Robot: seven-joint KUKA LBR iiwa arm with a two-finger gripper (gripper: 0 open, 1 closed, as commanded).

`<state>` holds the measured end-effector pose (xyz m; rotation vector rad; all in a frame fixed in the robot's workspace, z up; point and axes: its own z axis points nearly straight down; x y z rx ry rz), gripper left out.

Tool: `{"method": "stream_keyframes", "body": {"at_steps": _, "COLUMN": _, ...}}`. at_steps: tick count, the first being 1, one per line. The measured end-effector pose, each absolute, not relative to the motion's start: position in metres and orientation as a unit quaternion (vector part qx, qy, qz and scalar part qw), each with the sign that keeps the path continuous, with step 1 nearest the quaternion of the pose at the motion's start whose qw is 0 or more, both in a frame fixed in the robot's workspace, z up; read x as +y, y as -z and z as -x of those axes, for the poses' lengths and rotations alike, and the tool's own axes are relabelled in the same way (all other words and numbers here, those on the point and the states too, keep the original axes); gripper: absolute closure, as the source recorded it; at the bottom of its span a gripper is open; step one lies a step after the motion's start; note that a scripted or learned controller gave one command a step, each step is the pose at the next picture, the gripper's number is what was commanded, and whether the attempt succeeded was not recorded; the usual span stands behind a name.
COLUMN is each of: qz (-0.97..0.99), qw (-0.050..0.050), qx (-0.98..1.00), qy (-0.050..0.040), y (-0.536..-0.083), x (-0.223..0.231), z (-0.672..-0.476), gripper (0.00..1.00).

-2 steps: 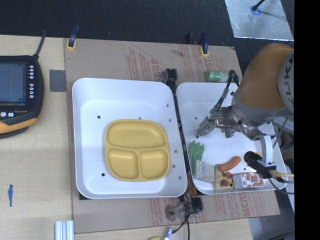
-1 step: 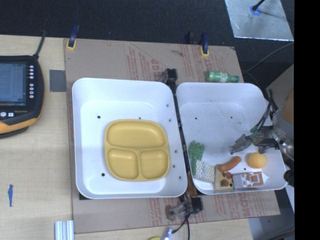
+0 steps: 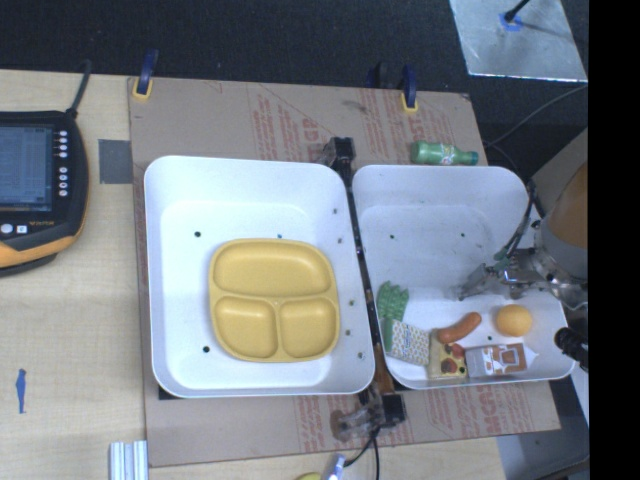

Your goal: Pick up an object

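My end effector (image 3: 490, 276) hangs low over the right bin (image 3: 440, 183). Its metal tips are too small and blurry, so I cannot tell how wide it is or if it has hold of anything. The smooth yellow tray (image 3: 273, 298) has three dips and sits in the left bin (image 3: 170, 268). Near me lie a round orange (image 3: 513, 320), a shiny sausage (image 3: 459, 327), a green leafy thing (image 3: 390, 302) and a small carton (image 3: 497, 359). Brown cardboard (image 3: 290, 118) covers the pale wood surface (image 3: 70, 348). A green bottle (image 3: 443, 153) lies behind the bin.
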<state>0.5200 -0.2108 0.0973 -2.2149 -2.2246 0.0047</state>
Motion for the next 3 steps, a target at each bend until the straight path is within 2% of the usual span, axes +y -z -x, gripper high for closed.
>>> {"method": "stream_keyframes", "body": {"at_steps": 1, "qz": 0.704, "qw": 0.001, "qx": -0.71, "qy": -0.0023, "y": -0.108, "x": -0.212, "z": -0.52, "gripper": 1.0}}
{"method": "stream_keyframes", "body": {"at_steps": 2, "qz": 0.705, "qw": 0.001, "qx": -0.71, "qy": -0.0009, "y": -0.144, "x": -0.148, "z": -0.485, "gripper": 1.0}}
{"method": "stream_keyframes", "body": {"at_steps": 3, "qz": 0.705, "qw": 0.001, "qx": -0.709, "qy": -0.001, "y": -0.123, "x": -0.143, "z": -0.476, "gripper": 1.0}}
